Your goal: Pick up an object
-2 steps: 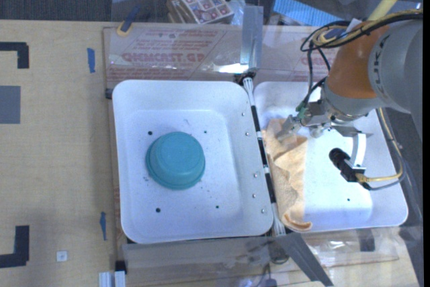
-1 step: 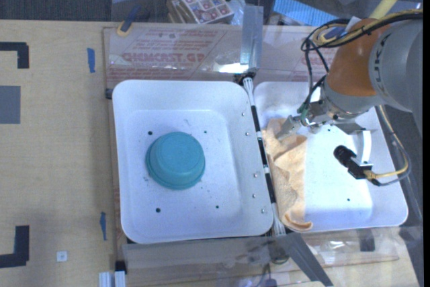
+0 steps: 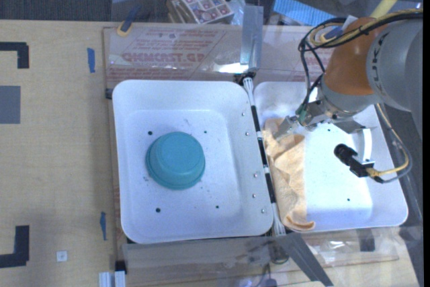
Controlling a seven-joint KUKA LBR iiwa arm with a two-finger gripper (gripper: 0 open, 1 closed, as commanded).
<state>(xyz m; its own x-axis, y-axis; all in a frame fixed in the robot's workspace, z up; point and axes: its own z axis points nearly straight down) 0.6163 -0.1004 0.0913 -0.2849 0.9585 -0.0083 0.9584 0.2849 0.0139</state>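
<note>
Cloth: a crumpled tan cloth lies along the left wall of the right bin, running from about the middle of that wall down to the bin's near left corner, where an orange edge curls up.
How the cloth will handle: you should expect it to be light, soft and limp; it will sag and drape once lifted, and a shallow pinch may slip off a single layer.
Where to take hold: go for a raised fold near the cloth's upper end, where the bunching gives you thickness to pinch; the flat spread lower down looks harder to catch.
Bowl: a teal bowl sits upside down left of centre in the left bin. It looks stiff and smooth, and its rounded shell gives two fingers little to bite on, so the cloth is your easier choice.
End effector: the end effector is down at the cloth's upper end, close to the wall that divides the two bins. You can see its tip at or just over the fabric, but you cannot tell how far apart its fingers stand, nor whether any cloth is between them.
Arm pose: the arm comes in over the right bin's far right corner and slants down to the left, the orange band above the wrist, with cables looping around it.
Judgement: treat the grasp as unconfirmed until the cloth visibly rises.
</note>
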